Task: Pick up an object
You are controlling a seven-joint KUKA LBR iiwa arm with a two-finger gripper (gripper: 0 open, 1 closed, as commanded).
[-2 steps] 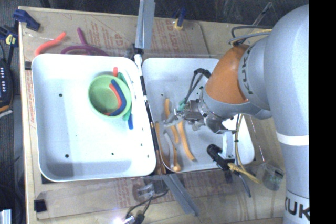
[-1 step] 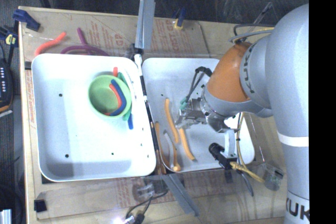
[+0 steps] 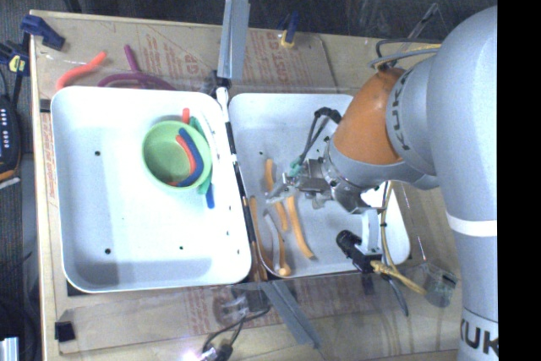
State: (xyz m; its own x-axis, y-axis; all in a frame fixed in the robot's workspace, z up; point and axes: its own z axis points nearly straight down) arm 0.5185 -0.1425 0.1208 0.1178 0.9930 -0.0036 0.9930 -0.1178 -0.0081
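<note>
My gripper (image 3: 286, 188) hung low in the right-hand shallow white bin (image 3: 270, 118), over its left half. It sat at the end of my grey arm with the orange band (image 3: 372, 131), which came in from the right of the view. I could not tell whether the gripper was spread, pressed together or pinching anything; its tip was lost among the metal parts around it.

The things to be picked lay on the floor of that same bin. A short orange plastic stick (image 3: 269, 173) lay just left of the gripper, running up and down the view. A long orange plastic stick (image 3: 298, 234) lay just below the gripper, slanting down to the right, with a second orange stick (image 3: 280, 220) beside it on the left. A darker, curved brownish strip (image 3: 269, 254) lay near the bin's lower left corner.

The left-hand shallow white bin (image 3: 101, 207) held a round green plastic bowl (image 3: 165, 156) in its upper right part. A curved red piece (image 3: 188, 150) and a curved blue piece (image 3: 197, 161) rested in the bowl, and a small blue stick (image 3: 210, 198) lay at its lower right rim.

On the pale wooden bench (image 3: 169, 42) above the left bin lay a bent red-orange strip (image 3: 80, 70) and a looped purple tube (image 3: 139, 80). A blue clamp (image 3: 290, 26) sat at the bench's far edge.
</note>
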